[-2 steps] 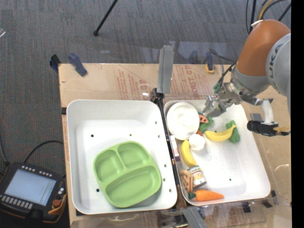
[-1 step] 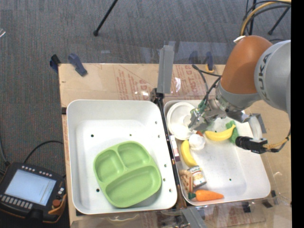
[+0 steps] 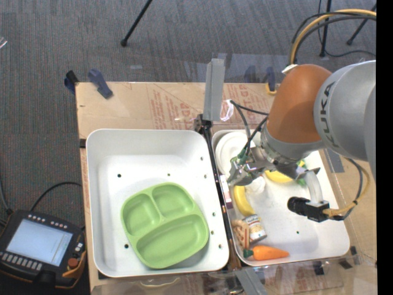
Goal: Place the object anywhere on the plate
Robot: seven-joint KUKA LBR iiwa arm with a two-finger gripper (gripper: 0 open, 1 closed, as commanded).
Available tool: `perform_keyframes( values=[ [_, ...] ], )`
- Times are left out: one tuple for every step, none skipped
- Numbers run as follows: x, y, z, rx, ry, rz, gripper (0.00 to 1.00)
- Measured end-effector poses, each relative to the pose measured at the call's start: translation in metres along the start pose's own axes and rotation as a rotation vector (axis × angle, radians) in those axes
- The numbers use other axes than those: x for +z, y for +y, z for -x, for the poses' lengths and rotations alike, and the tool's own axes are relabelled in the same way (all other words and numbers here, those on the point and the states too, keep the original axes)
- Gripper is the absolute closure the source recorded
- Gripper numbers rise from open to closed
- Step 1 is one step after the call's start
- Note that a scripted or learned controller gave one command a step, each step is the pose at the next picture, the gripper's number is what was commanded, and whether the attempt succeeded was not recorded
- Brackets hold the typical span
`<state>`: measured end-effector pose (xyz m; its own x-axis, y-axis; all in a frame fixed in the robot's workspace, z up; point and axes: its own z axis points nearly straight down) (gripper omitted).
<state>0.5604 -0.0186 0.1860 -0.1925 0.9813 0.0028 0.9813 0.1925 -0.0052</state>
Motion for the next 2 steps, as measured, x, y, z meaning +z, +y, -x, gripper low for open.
perform_keyframes(
  values=[
    [0.0003,0.0035,-0.0957,-0.201,-0.001,-0.001,1.0],
    [0.0003,0.0034,-0.0945,-0.198,-0.002,0.0,0.0]
  ],
)
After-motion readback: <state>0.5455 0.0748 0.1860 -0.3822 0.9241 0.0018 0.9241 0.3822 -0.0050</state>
